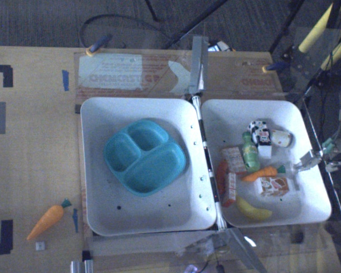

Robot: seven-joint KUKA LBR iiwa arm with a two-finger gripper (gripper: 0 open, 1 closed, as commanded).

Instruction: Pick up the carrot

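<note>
Carrot (260, 174): orange with a green top, lying roughly crosswise in the right bin (315, 201), near its middle, green end toward the bin's right wall. Adjacent items: a green bottle (250, 154) just above it, touching or nearly so; a small carton (272, 186) just below it; a yellow banana (253, 208) further toward the near wall. A snack packet (233, 158) and a red item (224, 182) lie to its left, along the divider between the bins. A black-and-white cow-patterned item (260, 133) and a white cup (282, 138) sit toward the far side.

End effector (312, 161): positioned over the right wall of the right bin, apart from the carrot. Open or closed state cannot be determined from this view.

Left bin (94, 152): contains a blue divided plate (145, 156).

Second carrot (45, 221): lies on the surface (34, 152) outside both bins, near the left bin's near-left corner.
</note>
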